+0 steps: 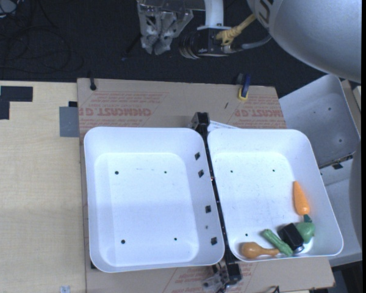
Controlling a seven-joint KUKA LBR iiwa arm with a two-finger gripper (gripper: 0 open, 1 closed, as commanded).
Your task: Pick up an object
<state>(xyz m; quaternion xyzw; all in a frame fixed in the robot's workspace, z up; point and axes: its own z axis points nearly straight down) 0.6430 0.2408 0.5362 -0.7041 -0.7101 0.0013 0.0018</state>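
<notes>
Several small objects lie in the near right corner of the right bin (256, 139). An orange carrot-shaped piece (301, 198) rests against the right wall. Below it sit a green lump (306, 229), a black block (291, 237), a green stick (276, 241) and a yellow-orange gourd shape (256, 249), all crowded together. My gripper (163, 32) hangs high at the top of the view, beyond the far edge of the bench and well away from the objects. Nothing shows in it.
The left bin (97, 145) stands beside the right one, with a black clip strip (207, 182) along their shared wall. Both rest on a cardboard sheet (140, 99). The arm's grey body (311, 23) looms at the upper right.
</notes>
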